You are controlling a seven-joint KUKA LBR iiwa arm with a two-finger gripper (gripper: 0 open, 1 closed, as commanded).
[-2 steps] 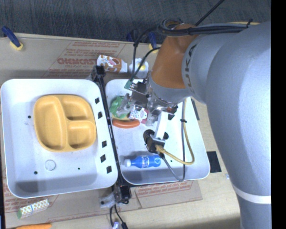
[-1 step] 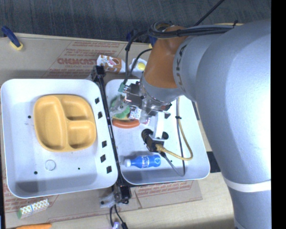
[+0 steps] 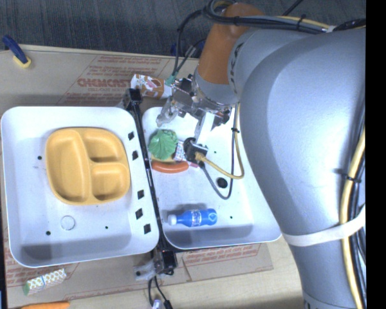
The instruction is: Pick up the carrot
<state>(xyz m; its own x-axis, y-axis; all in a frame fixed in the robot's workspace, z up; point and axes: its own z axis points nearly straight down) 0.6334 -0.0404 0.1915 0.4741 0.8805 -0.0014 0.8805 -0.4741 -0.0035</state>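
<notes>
Camera view has the gripper (image 3: 166,115) low over the far end of the right bin (image 3: 248,232), close to that bin's left wall, at the end of the grey arm (image 3: 289,108) that reaches in from the right with its orange band (image 3: 217,50) just above the wrist. From this slant it cannot be told how far open the gripper is, nor whether it has hold of anything.

Just below the gripper in the picture lies a round green leafy vegetable (image 3: 161,144), resting on the bin floor. The carrot (image 3: 170,167) lies right beneath that, a short orange piece set crosswise, touching or very nearly touching the green vegetable's lower edge. So the green vegetable sits between the gripper and the carrot, and the carrot is apart from the gripper.

Further toward the near end of the same bin a small blue bottle (image 3: 195,217) with a white cap lies on its side, well apart from the carrot.

The left bin (image 3: 13,172) holds a yellow divided plate (image 3: 87,166) lying flat in its middle.

Both bins stand on a sheet of printed cardboard (image 3: 103,76). On it, just past the far end of the divide between the bins, lies a small wrapped packet (image 3: 147,84). A blue clip (image 3: 16,51) sits at the far left corner.
</notes>
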